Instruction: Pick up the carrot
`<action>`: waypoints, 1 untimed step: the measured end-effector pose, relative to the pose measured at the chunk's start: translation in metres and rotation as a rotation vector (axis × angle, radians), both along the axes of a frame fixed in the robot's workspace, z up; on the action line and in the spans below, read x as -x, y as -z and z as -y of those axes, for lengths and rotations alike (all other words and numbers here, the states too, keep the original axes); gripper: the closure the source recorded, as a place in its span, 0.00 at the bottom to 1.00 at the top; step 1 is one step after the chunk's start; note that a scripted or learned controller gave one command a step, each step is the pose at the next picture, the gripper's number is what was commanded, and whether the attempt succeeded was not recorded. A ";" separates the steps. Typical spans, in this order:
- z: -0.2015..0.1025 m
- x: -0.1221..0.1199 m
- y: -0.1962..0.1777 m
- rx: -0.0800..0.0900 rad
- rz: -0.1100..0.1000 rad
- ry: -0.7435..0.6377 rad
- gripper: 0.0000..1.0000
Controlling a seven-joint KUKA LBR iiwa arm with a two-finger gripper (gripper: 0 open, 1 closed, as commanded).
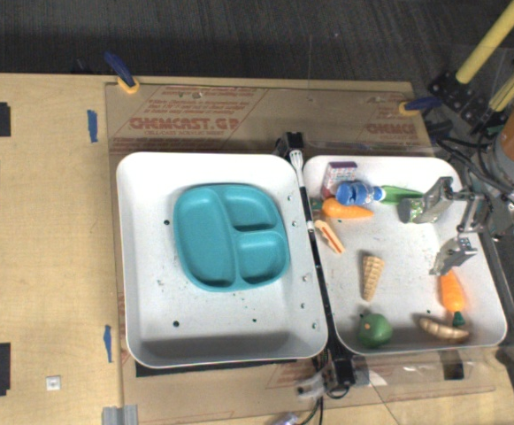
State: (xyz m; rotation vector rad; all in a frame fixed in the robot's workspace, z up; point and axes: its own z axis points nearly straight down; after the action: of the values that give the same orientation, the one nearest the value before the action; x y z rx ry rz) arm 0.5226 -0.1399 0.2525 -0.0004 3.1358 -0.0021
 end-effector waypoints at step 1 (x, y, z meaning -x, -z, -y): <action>0.056 -0.033 0.096 -0.003 -0.010 0.052 0.00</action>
State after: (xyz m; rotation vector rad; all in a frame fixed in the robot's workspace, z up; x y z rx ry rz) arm 0.5552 -0.1958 0.1569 0.0815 3.1446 0.0028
